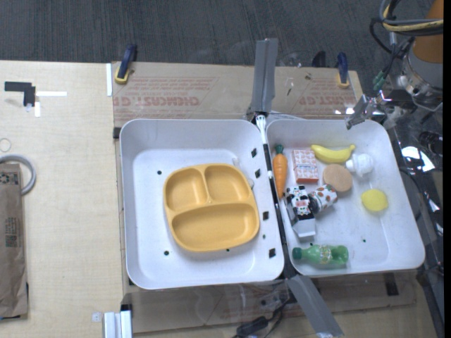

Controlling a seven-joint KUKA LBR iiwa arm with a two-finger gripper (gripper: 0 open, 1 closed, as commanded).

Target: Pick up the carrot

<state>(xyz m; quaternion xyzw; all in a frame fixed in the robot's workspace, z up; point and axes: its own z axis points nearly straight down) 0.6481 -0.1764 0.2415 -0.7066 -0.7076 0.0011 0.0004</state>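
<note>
On the bench's far left lies a brown paper bag [12, 238] with small print too fine to read. Behind the bins a cardboard sheet [169, 90] carries red lettering, upside down, starting "CHEMC". The left bin [130, 210], smooth white plastic with rounded corners, holds a glossy yellow plate [210, 207] split into three compartments. In the right bin [402, 248], the carrot [280, 171] lies along the left wall: a slim orange taper, smooth, with a small green top pointing away from the camera. Beside it sits a pink-and-white box [304, 166], label unreadable, then a curved banana [333, 152], a tan disc [340, 179], a yellow lemon [375, 201], and a green bottle [323, 255] lying near the front. The gripper [368, 108] hangs over the bin's far right corner, well apart from the carrot; whether it is spread or closed cannot be told.
</note>
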